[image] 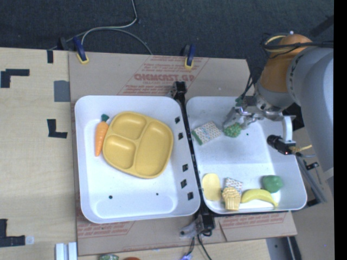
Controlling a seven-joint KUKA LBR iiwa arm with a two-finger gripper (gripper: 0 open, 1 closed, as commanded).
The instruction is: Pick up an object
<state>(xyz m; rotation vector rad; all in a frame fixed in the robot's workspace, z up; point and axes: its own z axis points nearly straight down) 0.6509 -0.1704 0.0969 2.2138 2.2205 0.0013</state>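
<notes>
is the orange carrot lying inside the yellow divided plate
No, the orange toy carrot lies on the left white bin's floor, beside the yellow divided plastic plate.

Even, bright overhead light; soft shadows, slightly soft focus throughout.

bins [87, 161]: 2 | plate [137, 144]: 1 | carrot [100, 137]: 1 | banana [258, 197]: 1 | other items: perhaps 6
</notes>
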